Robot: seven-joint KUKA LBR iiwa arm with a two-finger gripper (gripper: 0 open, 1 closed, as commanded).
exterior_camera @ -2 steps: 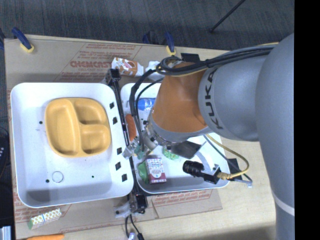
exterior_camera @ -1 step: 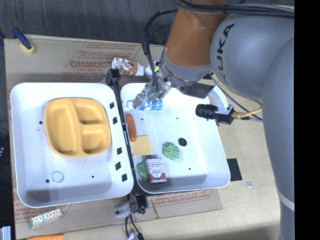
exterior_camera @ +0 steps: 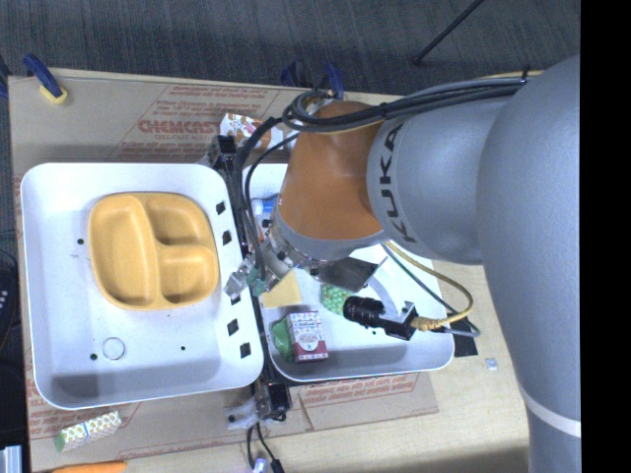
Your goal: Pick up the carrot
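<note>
Hanging over the right bin's (exterior_camera: 434, 355) left wall, the gripper (exterior_camera: 246, 282) is masked by the wrist (exterior_camera: 330, 180); its opening cannot be told. What is judged the carrot (exterior_camera: 94, 467), an orange strip, is seen lying crosswise far down-left, outside both bins.

This looks like a robot lab. A big grey robot arm (exterior_camera: 473, 156) reaches over a worktop (exterior_camera: 473, 402) covered with flat cardboard (exterior_camera: 177, 116). Two white bins (exterior_camera: 49, 264) sit side by side, and blue clamps (exterior_camera: 44, 77) grip the far edge.
</note>
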